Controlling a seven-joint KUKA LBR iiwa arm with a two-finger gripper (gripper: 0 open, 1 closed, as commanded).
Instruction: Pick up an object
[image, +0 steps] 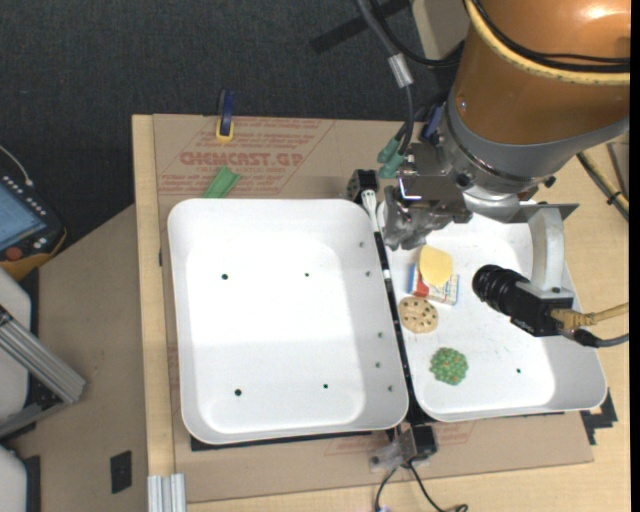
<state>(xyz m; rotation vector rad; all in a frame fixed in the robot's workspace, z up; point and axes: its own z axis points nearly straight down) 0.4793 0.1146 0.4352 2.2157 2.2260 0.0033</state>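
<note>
The arm (540, 90) looms over the far end of the right bin (570, 385), and its gripper (415, 225) sits low near the wall shared with the left bin (270, 320), just beyond the yellow block (436, 266); I cannot tell how wide the jaws stand or whether they have anything. The likely failure is a descent too close to that shared wall, so a finger catches the rim or nudges the block onto the small card (443, 291) it overlaps. The cluster is tight, so a close could also pinch two items or push the cookie (419, 315) aside. Counted on the bench: two bins, one yellow block, one card, one cookie, one green ball (449, 365).
</note>
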